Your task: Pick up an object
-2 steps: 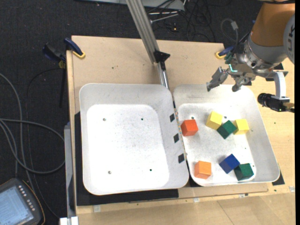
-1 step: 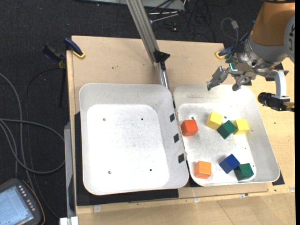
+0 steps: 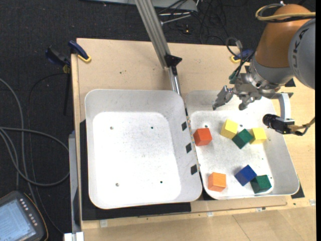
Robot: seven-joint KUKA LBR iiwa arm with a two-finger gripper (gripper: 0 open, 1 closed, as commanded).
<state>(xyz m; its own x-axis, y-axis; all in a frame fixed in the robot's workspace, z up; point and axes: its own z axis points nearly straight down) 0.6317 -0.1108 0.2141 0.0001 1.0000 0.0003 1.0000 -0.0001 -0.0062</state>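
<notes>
Right bin point(image 3: 281, 154): holds seven blocks, all resting on its floor.
- Red block point(image 3: 202, 136), near the bin's left wall, apart from the others.
- Yellow block point(image 3: 230, 128), touching or just beside a green block point(image 3: 243, 138); a second yellow block point(image 3: 259, 134) just beside that green one on its far side.
- Orange block point(image 3: 217, 181), toward the near edge, alone.
- Blue block point(image 3: 246, 174) with a second green block point(image 3: 261, 184) just beside it, near the front right corner.

Left bin point(image 3: 95, 134): white floor with dark specks.

Gripper point(image 3: 234, 99): hangs over the far edge of the right bin, above and behind the yellow-green cluster. Fingers spread apart, nothing between them.

Arm point(image 3: 281, 39): reaches in from the right, orange band over the bench's far right corner.

Task status: early. No block is lifted or gripped; every block lies in the bin. Left to do, by judgement: settle on a block, descend, close on it, raise it. The nearest candidate appears to be the first yellow block; its green neighbour may crowd one finger.
</notes>
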